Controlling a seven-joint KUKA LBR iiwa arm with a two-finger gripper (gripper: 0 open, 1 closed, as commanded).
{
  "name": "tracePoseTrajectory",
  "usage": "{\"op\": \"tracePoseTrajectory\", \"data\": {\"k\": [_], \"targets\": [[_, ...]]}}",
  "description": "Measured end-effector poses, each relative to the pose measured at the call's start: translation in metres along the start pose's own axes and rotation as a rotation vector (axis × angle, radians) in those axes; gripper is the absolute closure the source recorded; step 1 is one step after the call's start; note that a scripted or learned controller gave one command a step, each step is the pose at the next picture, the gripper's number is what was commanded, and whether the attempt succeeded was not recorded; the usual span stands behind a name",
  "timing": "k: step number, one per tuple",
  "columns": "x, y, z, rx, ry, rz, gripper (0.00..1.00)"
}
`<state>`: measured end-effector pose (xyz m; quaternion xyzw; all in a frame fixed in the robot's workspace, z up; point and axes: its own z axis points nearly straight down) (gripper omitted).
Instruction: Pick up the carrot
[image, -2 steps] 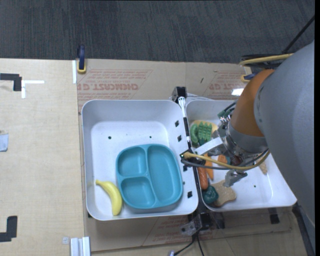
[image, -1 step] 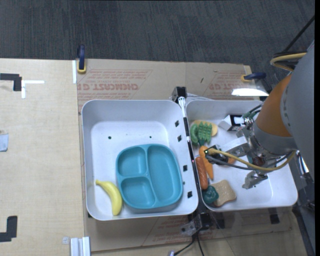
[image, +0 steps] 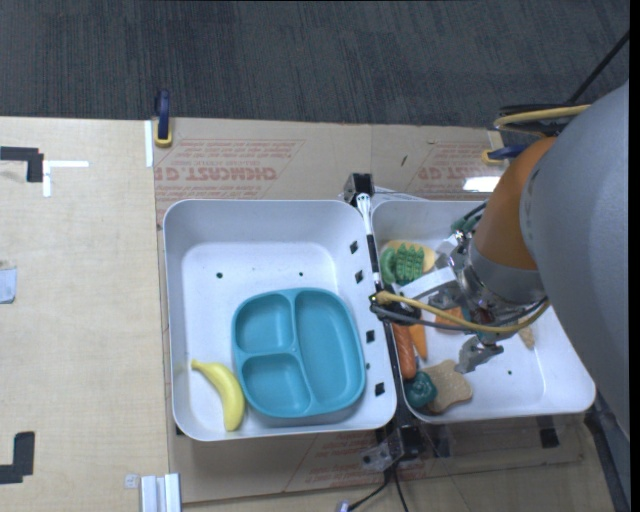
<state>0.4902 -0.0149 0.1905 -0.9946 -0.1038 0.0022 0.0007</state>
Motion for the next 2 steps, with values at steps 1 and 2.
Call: {"op": "tracePoseTrajectory", "data": {"k": [1,2], "targets": [[0.015,0.039,0.0,-0.001,0.0,-0.031,0.0],[0.006,0.007,0.0,0.002,-0.002,-0.028,0.0]]}}
